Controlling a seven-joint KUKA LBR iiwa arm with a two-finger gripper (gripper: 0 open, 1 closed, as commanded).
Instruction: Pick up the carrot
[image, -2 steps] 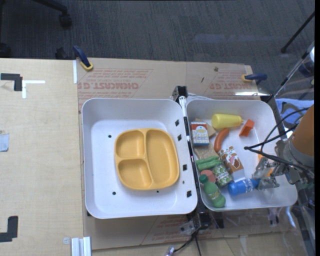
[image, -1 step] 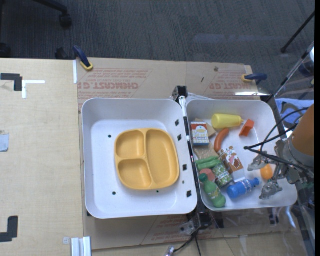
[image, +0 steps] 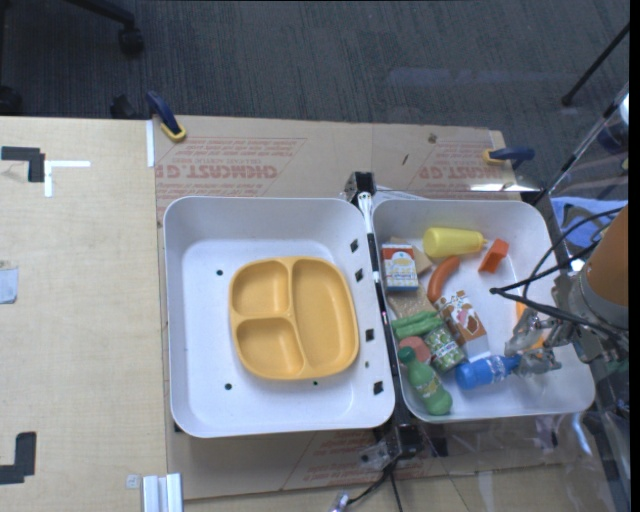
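My gripper (image: 530, 348) hangs low over the right side of the right bin (image: 560, 400), next to a blue bottle (image: 486, 371). A thin orange strip, possibly the carrot (image: 521, 319), shows right against the gripper's metal parts, mostly hidden by them. I cannot tell whether it is held. A second small orange piece (image: 493, 256) lies toward the back of the bin, beside a yellow squash-like toy (image: 453, 241). The arm's orange band (image: 612, 265) shows at the right edge.
The right bin also holds a red-orange sausage shape (image: 443, 276), a small carton (image: 400, 267), a brown snack packet (image: 462, 317) and green items (image: 428, 385). The left bin (image: 190, 330) holds a yellow divided plate (image: 293, 317). Black cables (image: 530, 285) cross the right bin.
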